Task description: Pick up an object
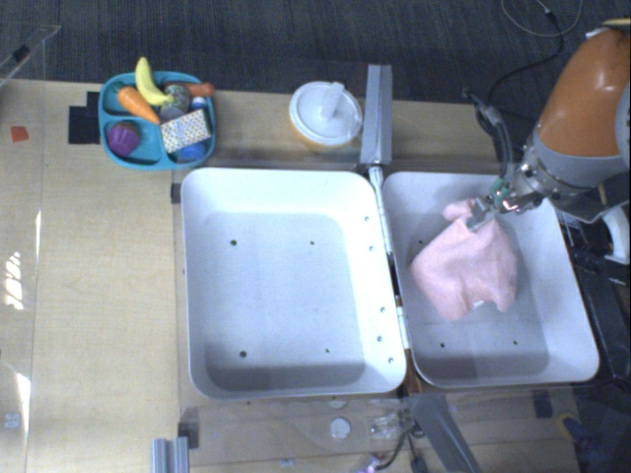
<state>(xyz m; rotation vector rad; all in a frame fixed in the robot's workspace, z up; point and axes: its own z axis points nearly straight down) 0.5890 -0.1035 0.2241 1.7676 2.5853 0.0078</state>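
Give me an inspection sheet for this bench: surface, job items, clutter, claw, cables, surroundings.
Surface: wooden bench bearing two white bins side by side, left bin and right bin.
Job's things: pink cloth crumpled in the right bin, its upper corner pulled up toward the claw.
Clutter: blue tray of toy food behind the left bin; lidded cup beside it.
Grippers: claw at the cloth's raised corner.
Cables: thin wire looped on the floor; dark cables by the arm.
Surroundings: dark carpet.
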